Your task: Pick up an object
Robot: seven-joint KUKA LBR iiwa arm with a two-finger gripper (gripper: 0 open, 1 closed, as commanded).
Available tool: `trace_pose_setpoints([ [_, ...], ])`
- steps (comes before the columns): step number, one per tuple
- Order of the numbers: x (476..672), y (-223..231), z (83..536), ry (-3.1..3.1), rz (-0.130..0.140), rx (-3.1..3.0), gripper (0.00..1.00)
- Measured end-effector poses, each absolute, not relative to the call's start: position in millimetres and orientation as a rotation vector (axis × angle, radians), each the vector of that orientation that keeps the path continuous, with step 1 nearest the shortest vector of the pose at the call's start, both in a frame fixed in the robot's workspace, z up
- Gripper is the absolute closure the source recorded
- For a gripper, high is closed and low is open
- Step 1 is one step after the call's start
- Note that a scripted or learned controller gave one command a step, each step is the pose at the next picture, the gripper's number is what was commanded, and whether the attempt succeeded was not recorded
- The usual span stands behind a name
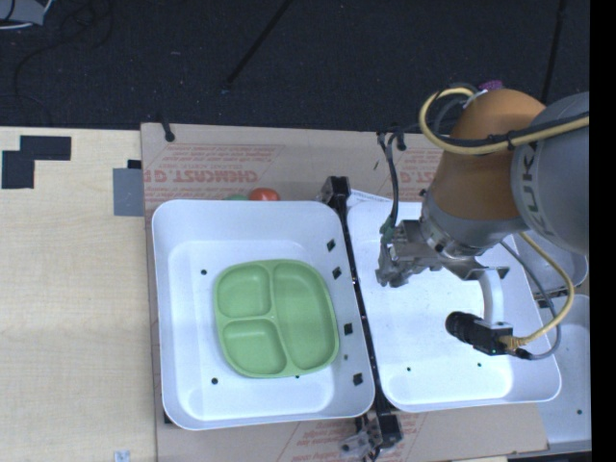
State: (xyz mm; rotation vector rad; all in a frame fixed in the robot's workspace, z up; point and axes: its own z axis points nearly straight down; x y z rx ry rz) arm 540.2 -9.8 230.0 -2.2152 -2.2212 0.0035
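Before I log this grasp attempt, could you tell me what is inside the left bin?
The left bin holds a green divided plate with three compartments, lying flat. Whatever lies beneath the plate is hidden.

**Pale bench, dark floor beyond**

A light wooden benchtop (pixel 67 296) fills the left side, carrying black rectangular marks (pixel 35 158) and a grey patch (pixel 126 191) near its far edge. A brown cardboard sheet (pixel 241 166) with reversed red print lies across the middle and right of the bench. Beyond the far edge spreads a dark, speckled carpet (pixel 289 56), crossed by thin black cables (pixel 260 37). Light is even, with soft shadows.
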Motion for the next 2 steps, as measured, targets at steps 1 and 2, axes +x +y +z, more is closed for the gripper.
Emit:
trace_pose_setpoints([
  [1,528.3,45,219,-2.222,0.004,-2.213,1.00],
  [2,505.6,93,230,-2.223,0.004,-2.212,1.00],
])
